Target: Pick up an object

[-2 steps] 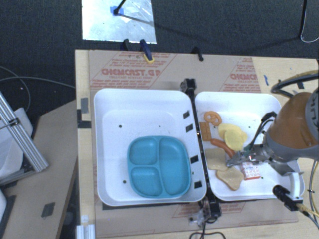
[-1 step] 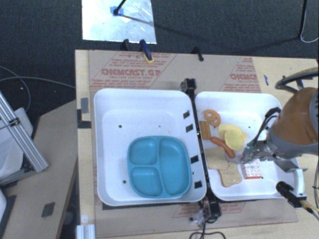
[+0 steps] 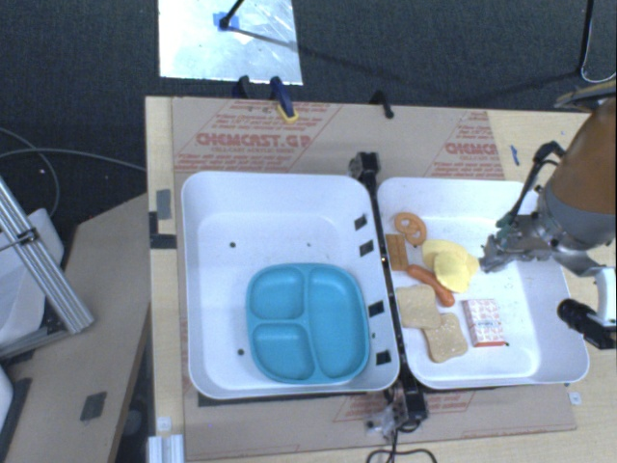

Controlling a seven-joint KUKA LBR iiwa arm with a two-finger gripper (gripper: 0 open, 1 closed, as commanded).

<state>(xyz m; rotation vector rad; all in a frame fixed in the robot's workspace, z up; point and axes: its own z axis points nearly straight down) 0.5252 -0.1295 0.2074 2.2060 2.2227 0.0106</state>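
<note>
- The yellow toy (image 3: 451, 264) lay in the right bin (image 3: 540, 363), among a pretzel (image 3: 410, 227), carrot (image 3: 430, 283) and bread slices (image 3: 432, 322).
- The gripper (image 3: 494, 255) hovered just beside it; whether clenched, I cannot tell.
- A blue divided plate (image 3: 308, 321) sat in the left bin (image 3: 251, 210) on a cardboard-covered bench (image 3: 318, 133).

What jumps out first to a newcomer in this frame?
The blue divided plate in the left bin, bright against the white. Then the food pile in the right bin: pretzel, yellow lump, carrot, toast slices and a small packet. The gripper sits just right of the yellow lump.
</note>
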